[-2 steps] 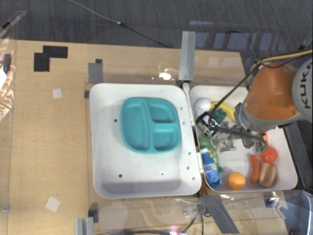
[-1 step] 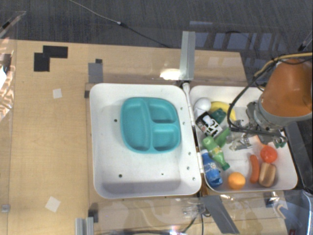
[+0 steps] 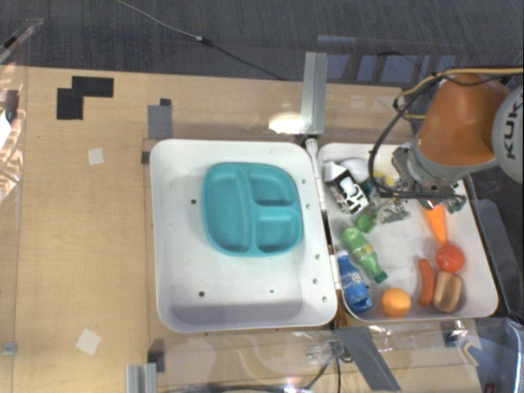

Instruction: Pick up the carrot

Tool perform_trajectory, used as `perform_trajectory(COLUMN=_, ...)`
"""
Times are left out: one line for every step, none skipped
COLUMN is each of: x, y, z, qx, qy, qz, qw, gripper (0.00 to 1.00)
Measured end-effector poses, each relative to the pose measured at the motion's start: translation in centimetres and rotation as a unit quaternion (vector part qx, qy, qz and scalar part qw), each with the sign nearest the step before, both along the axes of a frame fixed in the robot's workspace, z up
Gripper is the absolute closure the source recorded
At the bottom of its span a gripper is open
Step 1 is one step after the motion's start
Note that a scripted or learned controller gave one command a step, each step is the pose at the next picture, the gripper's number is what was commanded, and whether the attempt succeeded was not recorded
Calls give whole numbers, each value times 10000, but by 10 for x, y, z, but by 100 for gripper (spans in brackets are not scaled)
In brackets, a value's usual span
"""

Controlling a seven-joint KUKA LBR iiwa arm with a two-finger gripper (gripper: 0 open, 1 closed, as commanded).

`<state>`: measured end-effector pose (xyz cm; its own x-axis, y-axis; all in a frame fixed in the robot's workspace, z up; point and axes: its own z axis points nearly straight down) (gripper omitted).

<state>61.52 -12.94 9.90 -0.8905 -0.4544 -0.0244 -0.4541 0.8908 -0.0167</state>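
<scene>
A pale wooden bench (image 3: 82, 244) carried two shallow white bins side by side; the left bin (image 3: 176, 293), well away from the tool, held a teal divided plate (image 3: 250, 209); the right bin (image 3: 483, 297) lay directly beneath the grey arm (image 3: 463, 129) with its orange band. The gripper (image 3: 395, 209) hung low at the bin's upper middle, and whether it was parted or closed could not be told; nothing showed clamped in it. The carrot (image 3: 436, 222) lay just beside it on the arm's side, apart from it, tip pointing toward the tomato (image 3: 449, 258). A green bottle (image 3: 363, 250) lay near it on the other side. By my judgement the approach was in hand, not the grasp; next the tool needed to shift over the carrot, straddle it and close.
</scene>
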Motion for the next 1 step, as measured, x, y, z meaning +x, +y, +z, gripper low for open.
perform_trajectory(x=-8, y=-75, z=-1, qx=-40, qy=-4, qz=632, qw=9980, gripper=100)
